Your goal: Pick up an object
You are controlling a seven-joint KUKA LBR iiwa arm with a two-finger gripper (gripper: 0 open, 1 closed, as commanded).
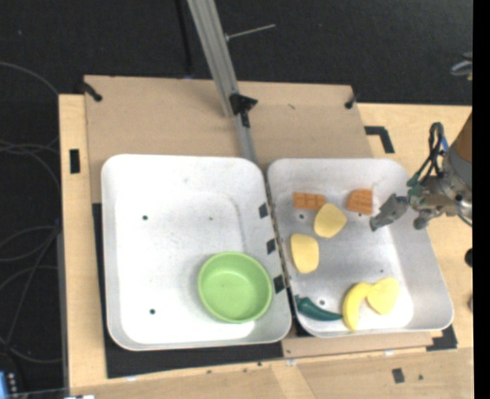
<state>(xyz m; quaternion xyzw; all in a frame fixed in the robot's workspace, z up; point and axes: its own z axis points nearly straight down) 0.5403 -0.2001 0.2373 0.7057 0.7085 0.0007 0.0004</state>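
Nearby, small orange block (360, 201)

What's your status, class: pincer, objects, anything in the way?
Pincer over right bin, near its right edge, nothing held. Nearest: orange block, just left of it. Path clear. Green bowl alone in left bin.

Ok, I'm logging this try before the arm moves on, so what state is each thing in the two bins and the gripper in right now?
Green bowl: upright in the left bin, near its front right corner.
Waffle piece: flat in the right bin.
Orange block: lying free, left of the gripper.
Two yellow pieces: lying apart, mid bin.
Banana: front of bin, touching another yellow piece.
Dark green piece: against the front left wall.
Gripper: above the right bin's right side, holding nothing visible.
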